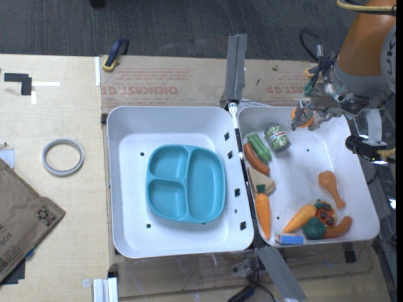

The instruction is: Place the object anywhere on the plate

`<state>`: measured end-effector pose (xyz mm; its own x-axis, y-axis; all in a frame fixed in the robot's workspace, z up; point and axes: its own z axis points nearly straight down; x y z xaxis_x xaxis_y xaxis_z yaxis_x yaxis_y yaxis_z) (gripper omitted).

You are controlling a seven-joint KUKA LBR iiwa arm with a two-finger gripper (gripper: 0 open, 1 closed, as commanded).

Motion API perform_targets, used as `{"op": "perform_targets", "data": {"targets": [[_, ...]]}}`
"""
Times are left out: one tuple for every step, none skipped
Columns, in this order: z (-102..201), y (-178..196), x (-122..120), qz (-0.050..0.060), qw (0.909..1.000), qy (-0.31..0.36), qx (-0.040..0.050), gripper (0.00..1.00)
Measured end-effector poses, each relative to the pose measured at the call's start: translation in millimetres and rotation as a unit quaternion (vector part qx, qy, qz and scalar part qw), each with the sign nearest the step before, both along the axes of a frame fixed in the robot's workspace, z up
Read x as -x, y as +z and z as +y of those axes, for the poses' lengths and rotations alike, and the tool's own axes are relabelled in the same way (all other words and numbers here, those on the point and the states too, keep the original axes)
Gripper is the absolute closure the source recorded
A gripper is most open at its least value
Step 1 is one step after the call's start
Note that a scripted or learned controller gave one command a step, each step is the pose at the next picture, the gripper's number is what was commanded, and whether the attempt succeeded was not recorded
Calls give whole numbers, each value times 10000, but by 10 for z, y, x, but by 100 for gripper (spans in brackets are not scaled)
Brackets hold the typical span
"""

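Nearest me, toy food crowded the right bin's (362, 187) front edge — a carrot (262, 214) among it — while the blue plate (187, 183) sat bare in the left bin (126, 187). Farther back, my end effector (302, 119) hung over the right bin's far rim; whether it was open or closed, I couldn't tell.
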<state>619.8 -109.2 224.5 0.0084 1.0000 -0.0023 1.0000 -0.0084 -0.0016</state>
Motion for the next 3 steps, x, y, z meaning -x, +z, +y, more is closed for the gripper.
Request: {"op": "perform_targets", "data": {"targets": [[658,-150,448,6,10000,61,-5,100],[1234,-344,837,15,9981,610,-7,100],[1432,-338,1072,9,9897,1429,-10,100]]}}
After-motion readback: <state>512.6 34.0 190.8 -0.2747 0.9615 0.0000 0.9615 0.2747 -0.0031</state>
